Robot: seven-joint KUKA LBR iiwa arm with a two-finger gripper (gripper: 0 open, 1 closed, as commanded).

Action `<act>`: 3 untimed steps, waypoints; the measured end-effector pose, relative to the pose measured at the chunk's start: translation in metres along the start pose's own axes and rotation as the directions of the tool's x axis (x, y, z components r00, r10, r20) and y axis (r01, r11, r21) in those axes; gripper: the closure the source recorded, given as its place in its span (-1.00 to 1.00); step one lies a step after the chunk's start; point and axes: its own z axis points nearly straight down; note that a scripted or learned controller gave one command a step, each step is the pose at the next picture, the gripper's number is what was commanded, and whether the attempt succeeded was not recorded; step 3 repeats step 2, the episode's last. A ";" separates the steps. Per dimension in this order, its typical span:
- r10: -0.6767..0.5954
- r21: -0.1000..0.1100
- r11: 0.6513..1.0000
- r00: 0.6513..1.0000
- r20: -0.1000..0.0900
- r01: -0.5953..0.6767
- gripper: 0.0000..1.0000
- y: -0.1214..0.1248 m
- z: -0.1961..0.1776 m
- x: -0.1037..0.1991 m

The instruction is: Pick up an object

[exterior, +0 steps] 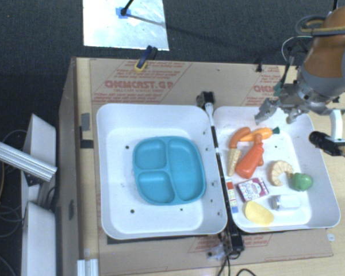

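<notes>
A: Orange plastic dominates the right bin [328, 203]: a carrot [257, 134], a curved orange piece [239, 137] just left of it, and an orange bottle [250, 160] below. Where do the jaws [280, 112] stand relative to the carrot?

B: Up and to the right of it, near the bin's far rim. The two fingers are spread apart with nothing between them. The carrot is the closest object, lying down and to the left of the jaws.

A: And its long axis?

B: Roughly left to right across the bin, green stalk end toward the right, tip toward the left, where it meets the curved orange piece. The bottle's long axis runs at a slant, neck up-right toward the carrot and apparently touching it.

A: What else lies beyond the carrot?

B: Farther below it: a pale croissant-like piece [280, 171], a green fruit [302, 181], a small carton [252, 188], a white piece [284, 202] and a yellow lemon [258, 212]. The left bin [118, 125], well left of the carrot, holds a blue divided tray [168, 170].

A: Judgement for the move?

B: A short descent down-left, fingers closing across the carrot's width.
</notes>
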 end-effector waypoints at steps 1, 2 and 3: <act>0.001 0.001 1.000 1.000 0.000 -0.001 -1.00 -0.052 0.137 0.015; 0.000 -0.005 1.000 1.000 0.000 0.000 1.00 -0.050 0.125 0.015; 0.000 -0.005 1.000 1.000 0.000 0.000 1.00 -0.050 0.125 0.015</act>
